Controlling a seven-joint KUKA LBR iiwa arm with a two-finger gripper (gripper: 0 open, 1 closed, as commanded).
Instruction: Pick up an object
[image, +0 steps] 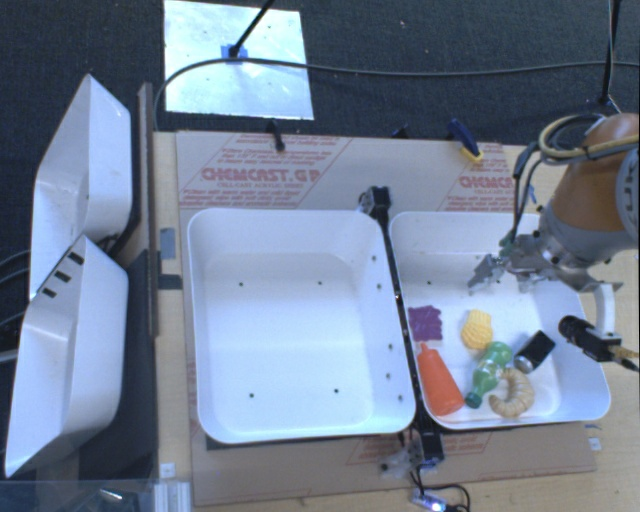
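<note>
The right bin (440, 235) holds several small toys near its front. A purple bunch of grapes (425, 322) lies by the divider, with an orange carrot (438, 379) in front of it. A yellow corn piece (477, 329), a green bottle (488, 367), a tan croissant-like piece (512, 393) and a black block (534, 351) lie further right. My gripper (488, 271) hangs over the back middle of this bin, above and behind the corn, with nothing visibly between its fingers.
The left bin (215, 240) sits beside the right one, split from it by a black clamp strip (395, 300). Two spare white bins (75, 260) lean at the far left. A blue clip (465, 140) rests on the bench's back edge.
</note>
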